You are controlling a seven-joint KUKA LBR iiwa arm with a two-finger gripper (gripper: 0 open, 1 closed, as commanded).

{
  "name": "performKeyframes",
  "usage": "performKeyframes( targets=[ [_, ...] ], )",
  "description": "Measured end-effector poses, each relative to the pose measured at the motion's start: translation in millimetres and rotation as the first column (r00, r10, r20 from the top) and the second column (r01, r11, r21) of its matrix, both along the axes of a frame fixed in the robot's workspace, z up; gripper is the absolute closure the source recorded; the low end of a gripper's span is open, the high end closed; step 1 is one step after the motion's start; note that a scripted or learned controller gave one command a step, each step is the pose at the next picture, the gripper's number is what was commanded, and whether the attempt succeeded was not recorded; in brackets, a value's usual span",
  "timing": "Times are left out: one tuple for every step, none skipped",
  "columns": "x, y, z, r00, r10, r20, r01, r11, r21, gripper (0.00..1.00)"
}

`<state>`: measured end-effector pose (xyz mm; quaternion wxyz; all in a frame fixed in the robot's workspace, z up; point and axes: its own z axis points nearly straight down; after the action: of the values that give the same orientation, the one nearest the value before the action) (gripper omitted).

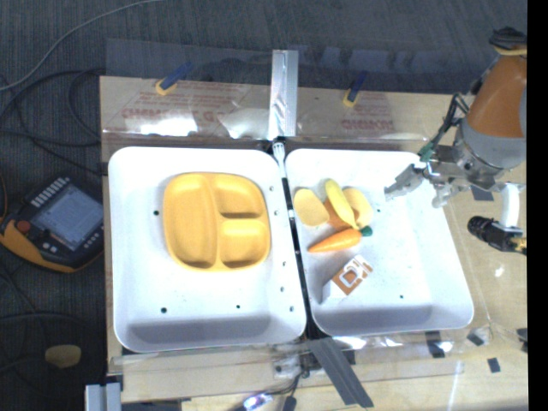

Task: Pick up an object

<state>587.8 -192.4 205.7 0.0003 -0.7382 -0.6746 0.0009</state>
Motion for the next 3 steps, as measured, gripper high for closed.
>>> performKeyframes(
  targets=[
    [51.7,53.8,-63.9,0.999,0.038,-0.002,-0.038,0.999,-0.001,0.0],
    [56.4,66.0,-116.7,0.988,0.157,0.008,-0.157,0.988,-0.006,0.0],
    [58.0,66.8,-105.1,0.987,0.158,0.012,-0.158,0.987,-0.007,1.0]
  ],
)
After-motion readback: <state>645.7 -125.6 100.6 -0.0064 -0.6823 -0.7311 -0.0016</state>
